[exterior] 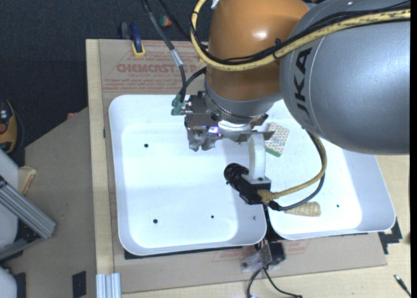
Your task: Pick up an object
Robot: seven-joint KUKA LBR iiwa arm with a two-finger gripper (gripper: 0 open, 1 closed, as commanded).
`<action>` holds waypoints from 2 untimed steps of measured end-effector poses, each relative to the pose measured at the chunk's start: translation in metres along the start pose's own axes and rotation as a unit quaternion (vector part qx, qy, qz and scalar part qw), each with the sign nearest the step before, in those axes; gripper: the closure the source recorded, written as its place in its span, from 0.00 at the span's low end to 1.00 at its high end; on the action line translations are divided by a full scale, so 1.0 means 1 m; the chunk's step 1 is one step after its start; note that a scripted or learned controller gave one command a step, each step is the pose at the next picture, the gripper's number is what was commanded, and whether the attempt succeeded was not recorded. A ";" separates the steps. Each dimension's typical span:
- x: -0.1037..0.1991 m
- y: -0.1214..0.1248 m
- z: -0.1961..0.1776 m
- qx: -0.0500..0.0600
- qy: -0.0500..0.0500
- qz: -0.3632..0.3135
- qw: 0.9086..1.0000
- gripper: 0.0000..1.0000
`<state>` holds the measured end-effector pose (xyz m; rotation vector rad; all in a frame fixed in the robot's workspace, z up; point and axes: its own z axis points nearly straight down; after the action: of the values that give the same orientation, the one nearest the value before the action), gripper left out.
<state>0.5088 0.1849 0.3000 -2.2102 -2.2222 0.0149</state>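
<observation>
While the arm (352, 75) leans in over both bins, its gripper (202, 135) hangs low over the upper middle of the left bin (169, 225), and whether it is spread or closed cannot be told, since the orange wrist dome (251, 29) and the mounting hardware cover most of it. Nothing can be seen caught in it, so as a judgement the pick is not yet achieved. The candidate objects lie in the right bin (365, 212): a small patterned packet with green on it (277, 139) near that bin's upper left, partly under the wrist, and a tan cone-shaped piece (303, 210) near its front edge, close to the divide between the bins. Both rest on the bin floor, apart from the gripper. What remains, it seems, is everything: closing on an object and lifting it clear.
</observation>
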 end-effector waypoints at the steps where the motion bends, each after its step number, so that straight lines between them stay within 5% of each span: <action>1: 0.043 -0.032 0.026 -0.002 0.001 0.000 1.000 1.00; 2: 0.040 -0.030 -0.133 -0.015 0.006 0.001 1.000 1.00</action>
<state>0.4805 0.2246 0.4331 -2.2231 -2.2287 -0.0314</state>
